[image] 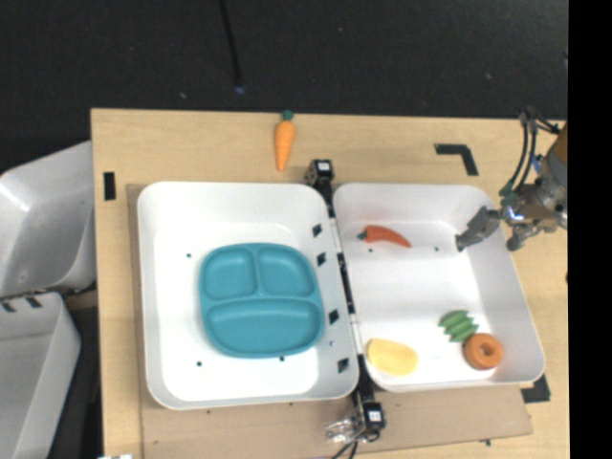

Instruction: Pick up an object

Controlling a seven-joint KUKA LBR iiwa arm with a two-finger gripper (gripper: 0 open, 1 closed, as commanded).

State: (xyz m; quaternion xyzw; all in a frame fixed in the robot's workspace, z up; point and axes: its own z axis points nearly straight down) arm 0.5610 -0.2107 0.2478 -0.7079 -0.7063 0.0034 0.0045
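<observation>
Tool (pixel 494 229) hangs open and empty over the right bin's (pixel 497 376) far right rim, well apart from the red pepper (pixel 386 237) lying left, so descending here risks striking the wall.

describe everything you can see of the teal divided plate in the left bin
The teal plate is a rounded rectangle, matte like plastic, moulded into three compartments: two smaller ones along its far side and one wide one along its near side, split by raised ridges. It lies flat and face up, turned slightly askew, near the middle of the left bin floor. Nothing rests in it, and it touches only the bin floor, apart from the walls.
</observation>
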